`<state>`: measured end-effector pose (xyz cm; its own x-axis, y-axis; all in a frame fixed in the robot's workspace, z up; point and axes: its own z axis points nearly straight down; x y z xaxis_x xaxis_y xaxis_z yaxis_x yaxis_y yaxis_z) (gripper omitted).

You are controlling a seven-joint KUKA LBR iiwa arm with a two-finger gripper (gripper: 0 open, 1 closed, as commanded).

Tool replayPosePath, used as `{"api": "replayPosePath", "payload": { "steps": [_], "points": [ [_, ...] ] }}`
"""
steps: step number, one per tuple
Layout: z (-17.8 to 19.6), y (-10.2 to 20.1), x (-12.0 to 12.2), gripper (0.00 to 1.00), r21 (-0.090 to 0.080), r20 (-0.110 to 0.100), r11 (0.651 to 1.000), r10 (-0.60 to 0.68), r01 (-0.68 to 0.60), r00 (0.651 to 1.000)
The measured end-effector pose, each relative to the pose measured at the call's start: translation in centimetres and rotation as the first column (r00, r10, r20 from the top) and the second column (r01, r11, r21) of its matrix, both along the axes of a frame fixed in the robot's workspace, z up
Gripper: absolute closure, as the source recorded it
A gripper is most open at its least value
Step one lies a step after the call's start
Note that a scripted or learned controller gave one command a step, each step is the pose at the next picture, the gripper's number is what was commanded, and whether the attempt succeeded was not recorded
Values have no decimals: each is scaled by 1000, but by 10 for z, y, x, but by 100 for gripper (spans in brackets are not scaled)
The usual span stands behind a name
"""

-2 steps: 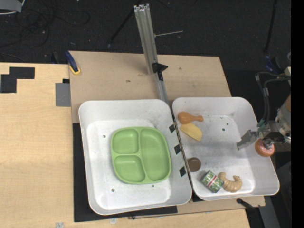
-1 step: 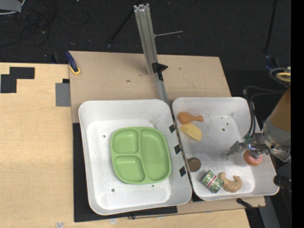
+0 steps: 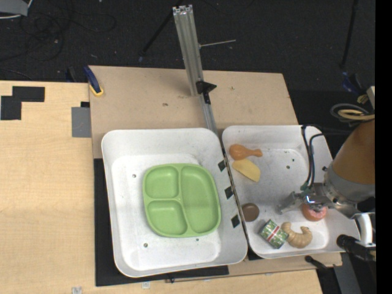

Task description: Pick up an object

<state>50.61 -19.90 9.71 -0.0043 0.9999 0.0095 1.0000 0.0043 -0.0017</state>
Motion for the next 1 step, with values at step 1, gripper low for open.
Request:
{"api": "replayPosePath", "payload": {
  "steps": [1],
  "points": [
    [12,-7,1,100,-16,9,1000,-7,7,1000]
  ]
}}
